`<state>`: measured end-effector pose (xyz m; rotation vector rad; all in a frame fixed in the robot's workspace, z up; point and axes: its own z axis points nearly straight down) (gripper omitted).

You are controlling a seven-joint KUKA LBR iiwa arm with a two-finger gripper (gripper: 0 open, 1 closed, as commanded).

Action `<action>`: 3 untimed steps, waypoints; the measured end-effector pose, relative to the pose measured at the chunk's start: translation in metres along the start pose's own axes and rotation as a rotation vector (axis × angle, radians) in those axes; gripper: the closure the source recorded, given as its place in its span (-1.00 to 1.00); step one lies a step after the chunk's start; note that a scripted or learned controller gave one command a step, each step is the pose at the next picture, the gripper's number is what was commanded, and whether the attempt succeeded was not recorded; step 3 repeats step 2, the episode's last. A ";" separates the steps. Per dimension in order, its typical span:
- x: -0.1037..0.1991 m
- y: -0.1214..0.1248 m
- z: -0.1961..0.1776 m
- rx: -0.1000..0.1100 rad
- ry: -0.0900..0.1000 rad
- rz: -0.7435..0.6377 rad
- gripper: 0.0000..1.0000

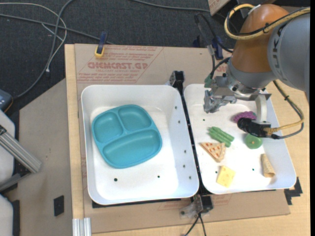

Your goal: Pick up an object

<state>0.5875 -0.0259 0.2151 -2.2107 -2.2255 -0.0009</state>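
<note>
Seen from above at a slant: two shallow white bins side by side on a cardboard-covered bench. Filling much of the left bin [98, 181], a teal divided plate [127, 135], lying flat. Reaching in from the right, a grey arm [290, 43] with orange band, its gripper [212, 103] poised low over the upper-left part of the right bin [283, 173]. Fingers pointed down and nothing visible between them; how far apart, impossible to tell from this angle.

Scattered across the right bin: a purple piece [245, 116], a pizza slice [214, 151], a tan cone [267, 165], a yellow cheese wedge [225, 176], a small green round piece [254, 141].

Nearest to the fingers, and so the likely target: a green bean pod [220, 134], lying below and slightly right of the fingertips, apart from them. Long axis running from upper left to lower right, its upper-left end toward the gripper.
</note>
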 end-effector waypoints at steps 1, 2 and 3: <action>0.048 0.007 -0.008 -0.004 -0.001 0.001 1.00; 0.106 -0.002 -0.015 -0.004 0.000 -0.001 1.00; 0.106 -0.002 -0.015 -0.004 0.000 -0.001 1.00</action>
